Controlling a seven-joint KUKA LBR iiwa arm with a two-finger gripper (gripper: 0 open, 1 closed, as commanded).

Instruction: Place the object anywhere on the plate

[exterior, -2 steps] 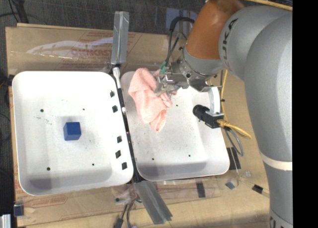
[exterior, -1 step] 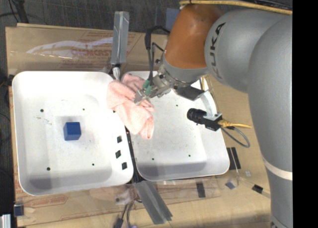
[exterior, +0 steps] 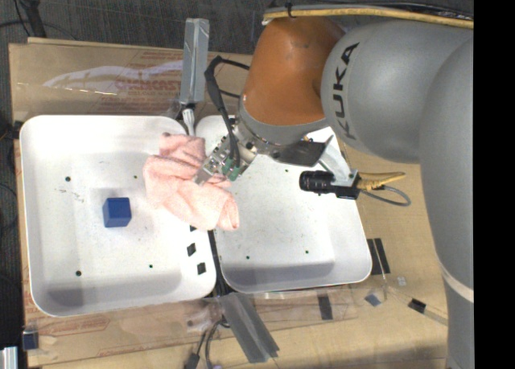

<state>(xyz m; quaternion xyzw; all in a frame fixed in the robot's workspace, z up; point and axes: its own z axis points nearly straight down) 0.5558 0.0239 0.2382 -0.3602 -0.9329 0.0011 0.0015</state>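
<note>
Pink cloth (exterior: 189, 186) lies crumpled across the wall between the left bin (exterior: 56, 223) and the right bin (exterior: 282, 231), soft, light and floppy, best pinched at a raised fold, with the gripper (exterior: 216, 165) down on it, though whether it grips I cannot tell.

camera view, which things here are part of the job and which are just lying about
Part of the job:
- pink cloth, draped over the rims between both bins
- claw, at the cloth

Lying about:
- blue cube in the left bin
- right bin
</note>
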